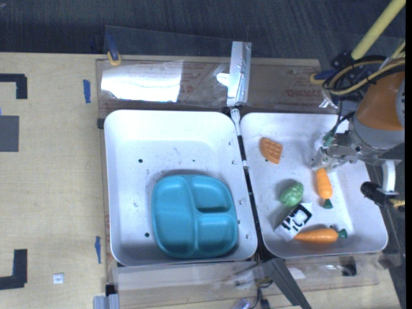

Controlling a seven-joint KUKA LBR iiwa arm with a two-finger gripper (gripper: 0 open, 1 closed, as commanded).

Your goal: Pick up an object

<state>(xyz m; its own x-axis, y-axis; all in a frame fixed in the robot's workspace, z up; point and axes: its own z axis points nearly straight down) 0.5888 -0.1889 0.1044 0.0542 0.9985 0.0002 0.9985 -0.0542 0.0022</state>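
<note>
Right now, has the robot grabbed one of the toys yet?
Not yet, as far as I can see. Done: the gripper has reached into the right bin. In hand: it sits just above the small carrot, but nothing is seen between its fingers. Left: grabbing and lifting. The big carrot, green veggie and orange waffle piece all lie in the bin.

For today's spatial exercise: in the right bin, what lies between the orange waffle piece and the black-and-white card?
In the camera view, the green broccoli sits between the waffle piece and the card, just above the card.
</note>
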